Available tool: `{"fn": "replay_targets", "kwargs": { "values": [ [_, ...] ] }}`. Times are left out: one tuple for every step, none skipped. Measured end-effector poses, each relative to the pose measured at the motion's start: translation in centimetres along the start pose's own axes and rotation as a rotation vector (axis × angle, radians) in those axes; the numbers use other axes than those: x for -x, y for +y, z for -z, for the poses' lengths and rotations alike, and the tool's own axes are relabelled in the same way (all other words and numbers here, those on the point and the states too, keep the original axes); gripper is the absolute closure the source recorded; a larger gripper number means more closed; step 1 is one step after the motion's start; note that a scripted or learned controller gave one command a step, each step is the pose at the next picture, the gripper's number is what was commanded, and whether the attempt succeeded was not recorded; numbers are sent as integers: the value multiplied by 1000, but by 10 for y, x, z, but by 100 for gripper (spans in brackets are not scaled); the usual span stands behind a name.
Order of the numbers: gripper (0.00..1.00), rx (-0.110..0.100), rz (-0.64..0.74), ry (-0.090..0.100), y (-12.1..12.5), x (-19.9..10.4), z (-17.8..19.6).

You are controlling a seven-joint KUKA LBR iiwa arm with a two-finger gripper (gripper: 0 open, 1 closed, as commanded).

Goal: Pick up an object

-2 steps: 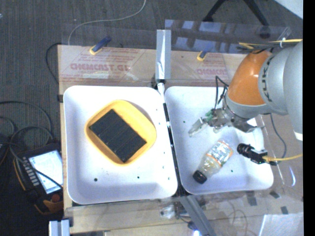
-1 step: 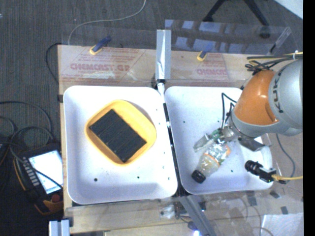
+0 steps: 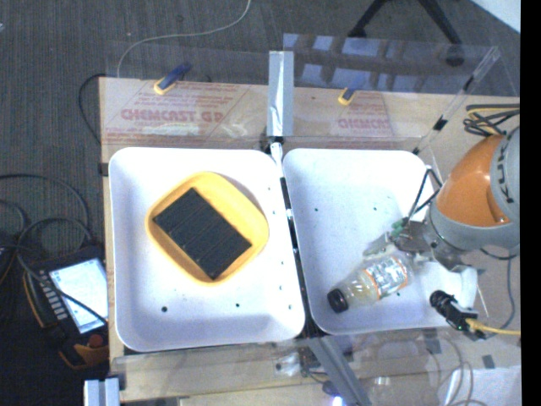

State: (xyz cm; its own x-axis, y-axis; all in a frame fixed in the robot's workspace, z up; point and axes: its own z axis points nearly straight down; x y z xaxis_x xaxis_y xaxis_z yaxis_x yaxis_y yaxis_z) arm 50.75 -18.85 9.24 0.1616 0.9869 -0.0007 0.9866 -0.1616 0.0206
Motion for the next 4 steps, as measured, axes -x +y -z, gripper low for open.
{"fn": "replay_targets", "kwargs": {
  "values": [
    [0,4,31,-7,-19,-11,1],
    [100,5,33,-3,-18,-13,11],
    [100,-21,80,0,-5,-79,118],
    [100,-25,10,-1,-15,-65,71]
  ]
}}
